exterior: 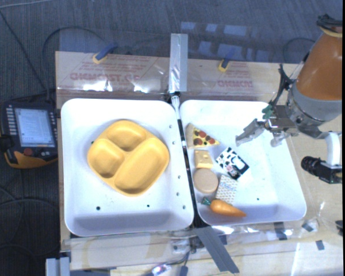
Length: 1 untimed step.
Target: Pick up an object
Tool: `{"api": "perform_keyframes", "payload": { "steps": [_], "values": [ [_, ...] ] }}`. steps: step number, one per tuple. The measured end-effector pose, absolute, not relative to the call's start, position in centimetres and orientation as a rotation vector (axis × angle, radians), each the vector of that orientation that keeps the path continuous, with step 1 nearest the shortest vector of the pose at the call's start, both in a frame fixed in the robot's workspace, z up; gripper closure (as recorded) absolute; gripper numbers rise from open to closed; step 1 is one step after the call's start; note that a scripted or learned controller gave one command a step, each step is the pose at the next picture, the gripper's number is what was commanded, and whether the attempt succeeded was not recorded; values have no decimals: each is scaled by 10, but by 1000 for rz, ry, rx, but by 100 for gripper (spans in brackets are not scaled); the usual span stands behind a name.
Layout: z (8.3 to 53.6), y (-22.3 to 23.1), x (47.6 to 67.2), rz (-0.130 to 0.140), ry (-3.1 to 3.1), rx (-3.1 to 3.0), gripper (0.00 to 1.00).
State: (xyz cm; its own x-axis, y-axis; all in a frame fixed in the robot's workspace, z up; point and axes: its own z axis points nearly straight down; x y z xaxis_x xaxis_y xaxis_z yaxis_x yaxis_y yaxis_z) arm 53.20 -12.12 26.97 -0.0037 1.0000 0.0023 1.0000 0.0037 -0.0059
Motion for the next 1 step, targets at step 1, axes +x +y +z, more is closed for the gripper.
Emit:
{"api": "perform_keyframes", "payload": {
  "steps": [1],
  "values": [
    [125, -115, 529, -4, -2311, -2134, 0]
  ]
}}
